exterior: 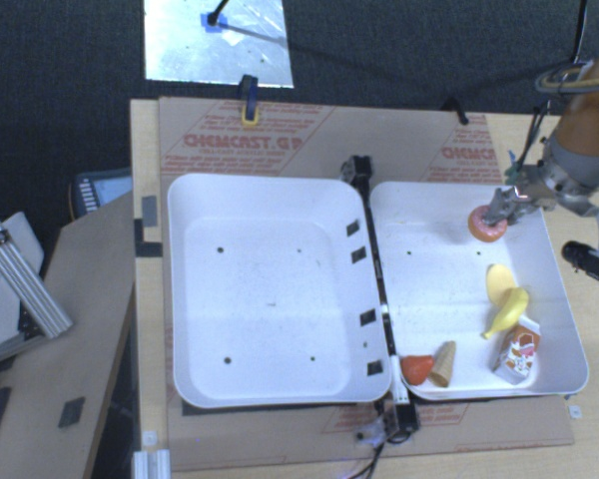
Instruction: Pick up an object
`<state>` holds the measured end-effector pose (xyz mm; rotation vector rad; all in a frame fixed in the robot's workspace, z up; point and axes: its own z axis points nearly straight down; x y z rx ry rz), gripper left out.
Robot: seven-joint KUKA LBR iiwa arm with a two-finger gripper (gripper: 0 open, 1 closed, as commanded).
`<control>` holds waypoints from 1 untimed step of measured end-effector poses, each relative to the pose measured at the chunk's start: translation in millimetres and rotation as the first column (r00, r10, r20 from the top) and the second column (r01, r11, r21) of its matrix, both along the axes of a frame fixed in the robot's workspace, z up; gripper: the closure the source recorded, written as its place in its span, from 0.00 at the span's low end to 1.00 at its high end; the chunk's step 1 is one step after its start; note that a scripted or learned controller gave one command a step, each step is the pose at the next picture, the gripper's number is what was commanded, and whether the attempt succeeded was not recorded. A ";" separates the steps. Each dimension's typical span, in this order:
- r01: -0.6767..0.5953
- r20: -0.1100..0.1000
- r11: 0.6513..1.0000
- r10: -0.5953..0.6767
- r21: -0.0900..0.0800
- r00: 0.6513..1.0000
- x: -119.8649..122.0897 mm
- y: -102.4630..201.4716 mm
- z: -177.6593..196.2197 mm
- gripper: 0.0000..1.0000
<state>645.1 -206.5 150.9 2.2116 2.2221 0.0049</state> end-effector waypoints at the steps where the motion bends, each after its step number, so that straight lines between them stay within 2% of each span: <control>1: 0.000 -0.003 1.000 0.000 0.001 1.000 4.9 0.1 12.4 1.00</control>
